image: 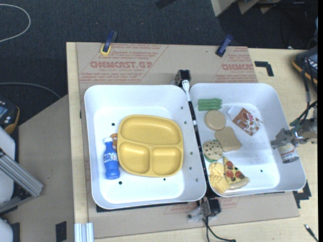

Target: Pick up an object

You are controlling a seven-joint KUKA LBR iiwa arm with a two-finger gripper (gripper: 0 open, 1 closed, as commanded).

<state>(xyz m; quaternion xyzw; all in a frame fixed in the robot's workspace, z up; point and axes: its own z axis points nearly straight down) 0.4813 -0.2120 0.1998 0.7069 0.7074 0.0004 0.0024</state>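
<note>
- The gripper (288, 146) sits at the right bin's (267, 97) right edge; whether its jaws are apart cannot be told.
- The food pieces (222, 140) lie well apart from it.

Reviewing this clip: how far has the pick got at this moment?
Done: nothing looks lifted. The pizza slice, cookie, green beans and snack packet lie in the right bin; the blue bottle and yellow tray lie in the left bin. In hand: the gripper sits at the right bin's right edge, apart from the food. Left: reach an item, close, lift.
</note>
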